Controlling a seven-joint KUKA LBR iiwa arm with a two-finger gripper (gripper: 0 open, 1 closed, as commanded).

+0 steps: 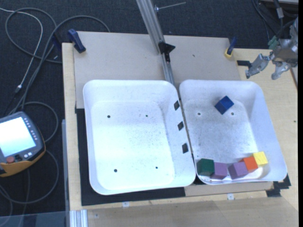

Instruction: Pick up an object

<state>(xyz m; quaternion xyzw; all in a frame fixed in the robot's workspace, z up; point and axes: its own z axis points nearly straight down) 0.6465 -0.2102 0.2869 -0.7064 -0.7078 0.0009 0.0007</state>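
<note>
Blue cube (pixel 224 104) sits alone in the right bin's (pixel 265 122) far half, at about seven o'clock from the gripper (pixel 266 68), whose fingers hang spread and hold nothing.

Arm (pixel 292 41) cut off at right edge, jaws' state unclear.

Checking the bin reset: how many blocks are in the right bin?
6. The blue block sits alone near the far wall. The green block, two purple blocks, orange block and yellow block line the near edge. They crowd together, so another could be hidden.
</note>
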